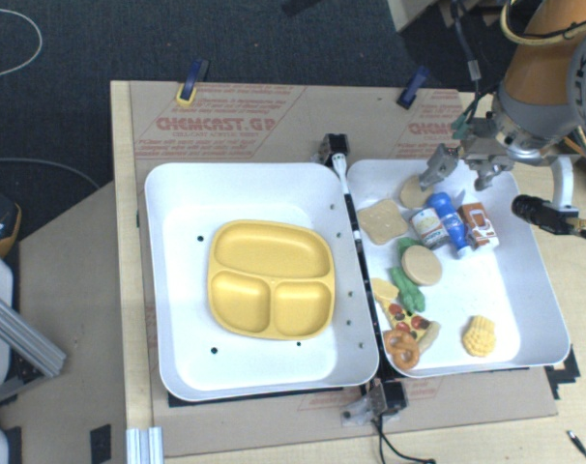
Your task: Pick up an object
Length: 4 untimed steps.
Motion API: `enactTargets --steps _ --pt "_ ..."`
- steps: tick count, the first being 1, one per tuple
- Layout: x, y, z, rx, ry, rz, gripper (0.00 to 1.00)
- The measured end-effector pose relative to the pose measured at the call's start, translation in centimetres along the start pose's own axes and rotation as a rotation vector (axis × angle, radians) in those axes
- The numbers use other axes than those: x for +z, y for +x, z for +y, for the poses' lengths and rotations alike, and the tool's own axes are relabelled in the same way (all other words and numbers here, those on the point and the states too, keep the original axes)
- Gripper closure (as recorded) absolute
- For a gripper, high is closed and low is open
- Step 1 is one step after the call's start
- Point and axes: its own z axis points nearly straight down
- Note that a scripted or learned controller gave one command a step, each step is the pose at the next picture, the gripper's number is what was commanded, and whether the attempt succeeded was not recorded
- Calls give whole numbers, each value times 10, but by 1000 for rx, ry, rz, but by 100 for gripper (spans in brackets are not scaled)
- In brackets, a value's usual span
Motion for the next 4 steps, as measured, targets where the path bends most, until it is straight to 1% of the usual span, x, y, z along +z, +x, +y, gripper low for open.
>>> enactTargets --steps 1,2,3,4 --pt "-10 0 3 -2 -15 -2 0" --pt "35 6 3 -4 -9 -1 0" --pt "83 -2 5 -2 -9 -1 0" --pt "113 -2 7 -2 -16 -2 0"
